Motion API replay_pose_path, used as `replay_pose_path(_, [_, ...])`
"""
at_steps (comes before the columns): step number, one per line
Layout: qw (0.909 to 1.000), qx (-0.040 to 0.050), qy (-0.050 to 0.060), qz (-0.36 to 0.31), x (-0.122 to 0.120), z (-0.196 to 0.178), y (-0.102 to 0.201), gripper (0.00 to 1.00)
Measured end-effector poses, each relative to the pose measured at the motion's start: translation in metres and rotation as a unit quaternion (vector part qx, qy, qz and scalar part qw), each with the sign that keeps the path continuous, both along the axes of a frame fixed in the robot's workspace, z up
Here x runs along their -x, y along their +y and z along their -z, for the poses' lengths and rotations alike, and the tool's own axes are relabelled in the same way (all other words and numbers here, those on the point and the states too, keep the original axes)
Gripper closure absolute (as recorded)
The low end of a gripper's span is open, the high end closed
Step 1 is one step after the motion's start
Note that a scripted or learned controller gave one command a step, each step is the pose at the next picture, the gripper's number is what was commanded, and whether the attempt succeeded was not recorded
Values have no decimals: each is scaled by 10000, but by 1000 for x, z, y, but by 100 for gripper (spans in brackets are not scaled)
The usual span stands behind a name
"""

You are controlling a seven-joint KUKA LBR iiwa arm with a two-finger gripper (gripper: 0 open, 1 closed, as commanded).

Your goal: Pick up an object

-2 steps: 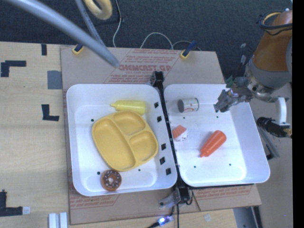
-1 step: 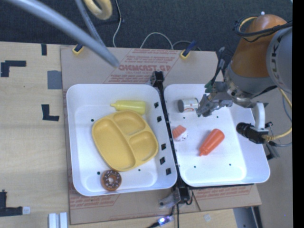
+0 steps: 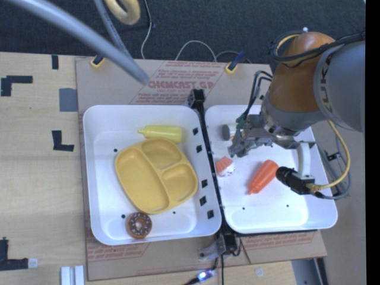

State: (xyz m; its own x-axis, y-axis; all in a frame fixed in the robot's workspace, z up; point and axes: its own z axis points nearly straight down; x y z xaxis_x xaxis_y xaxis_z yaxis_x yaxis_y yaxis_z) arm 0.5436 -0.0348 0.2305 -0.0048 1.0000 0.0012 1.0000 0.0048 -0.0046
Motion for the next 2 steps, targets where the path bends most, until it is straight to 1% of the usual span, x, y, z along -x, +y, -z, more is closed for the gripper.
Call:
replay_pose_path(1, [10000, 3, -1, -2, 16, 12, 54, 100])
replay_pose_path(2, [10000, 0, -13, -8, 26, 5, 100, 100])
